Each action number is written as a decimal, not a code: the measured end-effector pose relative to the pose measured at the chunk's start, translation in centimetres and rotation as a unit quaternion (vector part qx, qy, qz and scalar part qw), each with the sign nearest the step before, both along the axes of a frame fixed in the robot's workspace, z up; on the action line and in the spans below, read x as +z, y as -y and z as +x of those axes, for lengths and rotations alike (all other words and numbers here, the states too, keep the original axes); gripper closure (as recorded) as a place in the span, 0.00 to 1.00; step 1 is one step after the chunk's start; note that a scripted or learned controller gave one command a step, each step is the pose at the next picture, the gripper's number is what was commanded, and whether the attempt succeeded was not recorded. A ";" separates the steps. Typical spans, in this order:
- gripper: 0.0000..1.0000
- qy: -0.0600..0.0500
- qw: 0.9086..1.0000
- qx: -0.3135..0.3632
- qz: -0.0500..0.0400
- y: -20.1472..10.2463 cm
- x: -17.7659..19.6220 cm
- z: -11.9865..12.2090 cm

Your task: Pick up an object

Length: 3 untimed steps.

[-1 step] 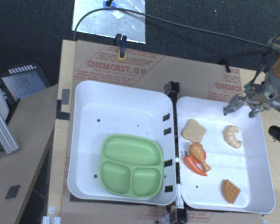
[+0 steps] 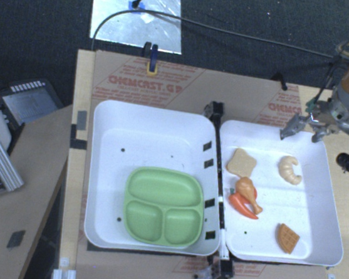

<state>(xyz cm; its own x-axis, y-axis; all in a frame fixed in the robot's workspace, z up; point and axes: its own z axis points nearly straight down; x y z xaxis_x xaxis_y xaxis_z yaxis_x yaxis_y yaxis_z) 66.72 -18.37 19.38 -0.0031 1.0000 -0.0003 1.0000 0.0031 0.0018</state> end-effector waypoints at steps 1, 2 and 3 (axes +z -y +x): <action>0.00 0.000 1.000 0.000 0.000 -0.2 -4.1 -0.3; 0.00 -0.001 1.000 -0.001 0.000 0.0 -10.0 -0.9; 0.00 0.004 1.000 0.001 -0.002 0.0 -10.3 -0.5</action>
